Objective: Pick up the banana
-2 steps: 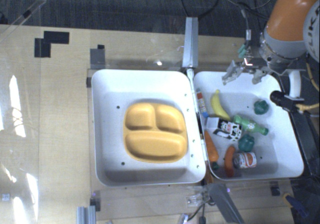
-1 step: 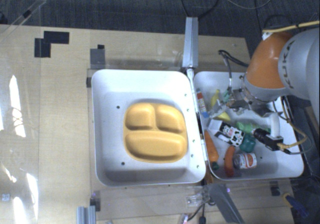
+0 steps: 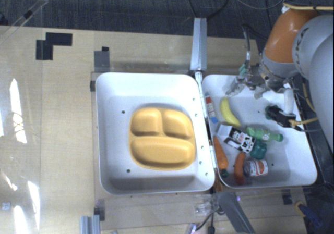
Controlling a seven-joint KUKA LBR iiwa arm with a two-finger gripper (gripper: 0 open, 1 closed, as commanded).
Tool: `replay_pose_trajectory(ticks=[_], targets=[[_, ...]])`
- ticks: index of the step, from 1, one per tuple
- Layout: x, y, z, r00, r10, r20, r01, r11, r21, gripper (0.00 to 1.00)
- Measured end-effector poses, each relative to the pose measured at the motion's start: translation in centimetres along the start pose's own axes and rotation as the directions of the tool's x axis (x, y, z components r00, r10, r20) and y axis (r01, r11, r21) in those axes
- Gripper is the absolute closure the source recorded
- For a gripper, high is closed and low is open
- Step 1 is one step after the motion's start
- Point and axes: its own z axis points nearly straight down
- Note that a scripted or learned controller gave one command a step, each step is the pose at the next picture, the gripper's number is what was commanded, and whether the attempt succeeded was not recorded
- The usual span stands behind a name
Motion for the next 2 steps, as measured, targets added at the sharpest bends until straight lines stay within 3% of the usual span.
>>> replay_pose_trajectory(ticks=[1,2], targets=[[1.0,-2.7,4.8,0.996,-0.093,-0.001,0.093,0.996,-0.001,0.0],[1.1,-2.4,3.5,0.996,-0.095,-0.001,0.095,0.995,-0.009,1.0]])
